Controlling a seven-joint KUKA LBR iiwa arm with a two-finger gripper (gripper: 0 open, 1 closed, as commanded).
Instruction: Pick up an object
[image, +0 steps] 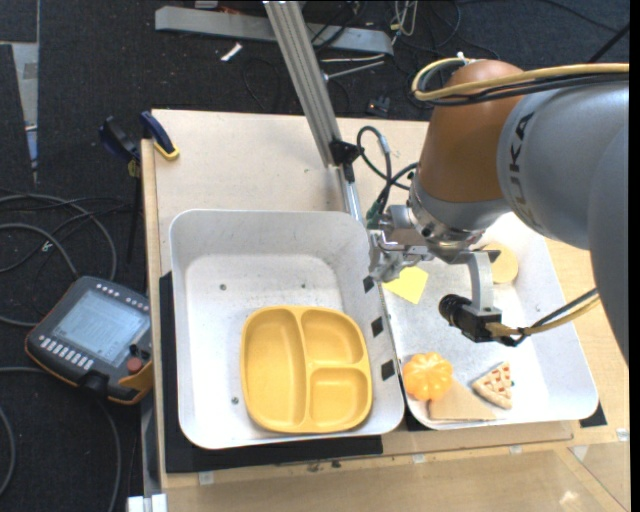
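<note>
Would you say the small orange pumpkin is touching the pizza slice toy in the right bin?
Apart. The camera view shows a strip of white bin floor between the pumpkin and the pizza slice toy; the pumpkin instead sits against a tan flat piece.

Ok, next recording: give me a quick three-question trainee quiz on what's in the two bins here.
1. True or false: the yellow divided tray lies in the left bin.
2. Which item sits nearest the orange pumpkin-like toy? A) pizza slice toy B) yellow wedge C) tan flat piece
3. Fill in: the tray has ___ compartments.

Key: 1 true; 2 C; 3 three.
</note>
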